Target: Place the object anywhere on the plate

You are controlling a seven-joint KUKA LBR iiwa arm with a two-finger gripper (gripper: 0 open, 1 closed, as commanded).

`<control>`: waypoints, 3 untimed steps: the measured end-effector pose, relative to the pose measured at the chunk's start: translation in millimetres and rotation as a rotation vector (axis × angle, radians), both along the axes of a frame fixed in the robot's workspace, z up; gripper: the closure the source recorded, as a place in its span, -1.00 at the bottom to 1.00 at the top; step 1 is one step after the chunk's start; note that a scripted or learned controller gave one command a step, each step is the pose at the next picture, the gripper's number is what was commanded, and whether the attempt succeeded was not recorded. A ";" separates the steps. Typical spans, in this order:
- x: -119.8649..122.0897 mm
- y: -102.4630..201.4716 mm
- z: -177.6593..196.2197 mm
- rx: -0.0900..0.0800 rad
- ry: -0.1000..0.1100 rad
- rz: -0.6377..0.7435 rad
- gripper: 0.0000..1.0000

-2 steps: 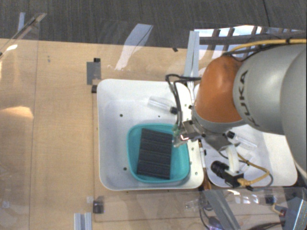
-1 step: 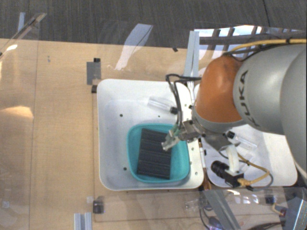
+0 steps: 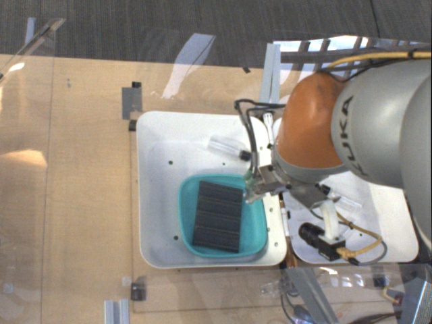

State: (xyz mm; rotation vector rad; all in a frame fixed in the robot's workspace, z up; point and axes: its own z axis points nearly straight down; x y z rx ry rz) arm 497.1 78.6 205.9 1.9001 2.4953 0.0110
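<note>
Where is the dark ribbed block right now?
The dark ribbed block lies flat on the teal plate in the left white bin, toward its lower right corner, just left of the arm's wrist.

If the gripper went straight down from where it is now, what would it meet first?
Probably the right rim of the teal plate, near the dark ridged block lying on it. The gripper hangs at that edge, but its height is unclear.

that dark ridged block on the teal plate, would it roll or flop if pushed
The dark ridged rectangular block lies flat on the teal plate, so it would probably slide, not roll. Its straight edges suggest it is stiff. The ridges may aid grip.
</note>
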 end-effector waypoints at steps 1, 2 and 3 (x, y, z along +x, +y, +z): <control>0.0 -0.1 0.0 0.000 0.000 -0.001 -1.00; 2.0 0.1 10.9 0.001 -0.005 0.002 1.00; 2.0 0.1 10.9 0.001 -0.005 0.001 -1.00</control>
